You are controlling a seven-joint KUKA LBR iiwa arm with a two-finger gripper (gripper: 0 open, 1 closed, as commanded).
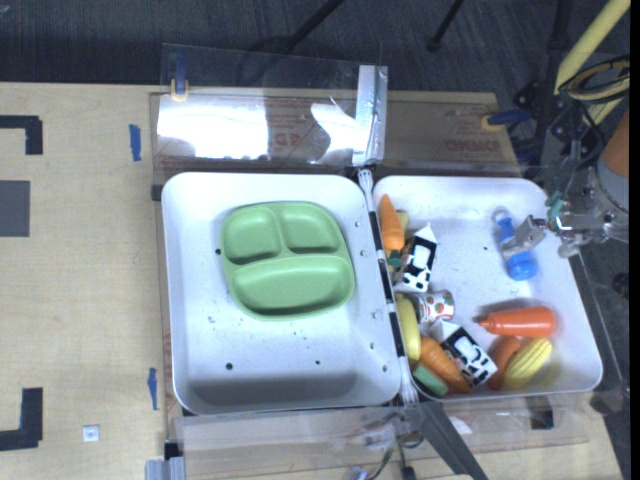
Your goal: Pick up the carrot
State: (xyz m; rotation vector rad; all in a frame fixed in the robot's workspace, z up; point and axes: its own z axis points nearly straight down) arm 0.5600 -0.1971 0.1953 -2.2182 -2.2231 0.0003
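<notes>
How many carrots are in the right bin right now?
3, as far as I can tell: one carrot against the divider near the top, one large carrot lying at the right, one carrot at the bottom pile. Others may be hidden under that pile.

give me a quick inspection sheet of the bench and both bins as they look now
surface: wooden bench bearing two white bins; left bin, right bin
job's things: carrot at right bin's left wall
clutter: green divided plate in left bin; blue toy, orange-red toy, banana, black-and-white cartons in right bin
grippers: gripper at right bin's right edge, holding nothing seen
cables: yellow cable upper right
surroundings: dark floor, stand legs
</notes>
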